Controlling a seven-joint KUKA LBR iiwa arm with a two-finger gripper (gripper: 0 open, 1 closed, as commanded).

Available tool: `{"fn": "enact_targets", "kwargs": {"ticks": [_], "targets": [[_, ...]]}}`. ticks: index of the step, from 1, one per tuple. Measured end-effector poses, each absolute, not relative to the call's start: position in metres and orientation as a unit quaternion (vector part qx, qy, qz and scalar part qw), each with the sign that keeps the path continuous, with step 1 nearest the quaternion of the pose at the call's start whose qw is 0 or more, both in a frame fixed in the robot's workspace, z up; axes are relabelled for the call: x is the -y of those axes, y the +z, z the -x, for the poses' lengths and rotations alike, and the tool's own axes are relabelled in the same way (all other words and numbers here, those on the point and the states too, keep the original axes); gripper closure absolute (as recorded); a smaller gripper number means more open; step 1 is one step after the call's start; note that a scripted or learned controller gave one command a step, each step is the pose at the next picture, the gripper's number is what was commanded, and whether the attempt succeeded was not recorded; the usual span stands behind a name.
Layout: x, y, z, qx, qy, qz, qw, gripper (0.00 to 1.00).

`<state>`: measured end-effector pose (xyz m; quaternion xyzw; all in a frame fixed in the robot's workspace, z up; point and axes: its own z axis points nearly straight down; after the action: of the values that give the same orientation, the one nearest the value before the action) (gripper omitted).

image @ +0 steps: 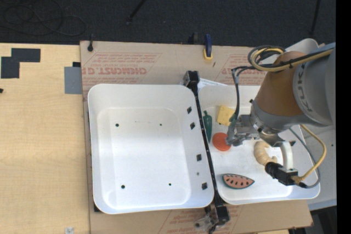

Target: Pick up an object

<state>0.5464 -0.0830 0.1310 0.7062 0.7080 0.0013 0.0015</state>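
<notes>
The gripper [235, 137] hung low in the right bin [307, 194] near its left wall, just beside an orange-red round toy [221, 142]; its state could not be told.

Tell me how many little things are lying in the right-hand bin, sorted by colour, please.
Orange-red: 1, a round piece
Yellow: 1, a block
Green: 1, a thin piece by the divider
Watermelon slice, red and green: 1
Tan: 1, a lumpy piece partly under the arm
Total: 5
</notes>
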Motion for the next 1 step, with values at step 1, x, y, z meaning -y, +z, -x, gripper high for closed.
{"fn": "enact_targets", "kwargs": {"ticks": [1], "targets": [[0.0834,0.1287,-0.5427,-0.707,-0.001,-0.708,-0.002,0.0]]}}
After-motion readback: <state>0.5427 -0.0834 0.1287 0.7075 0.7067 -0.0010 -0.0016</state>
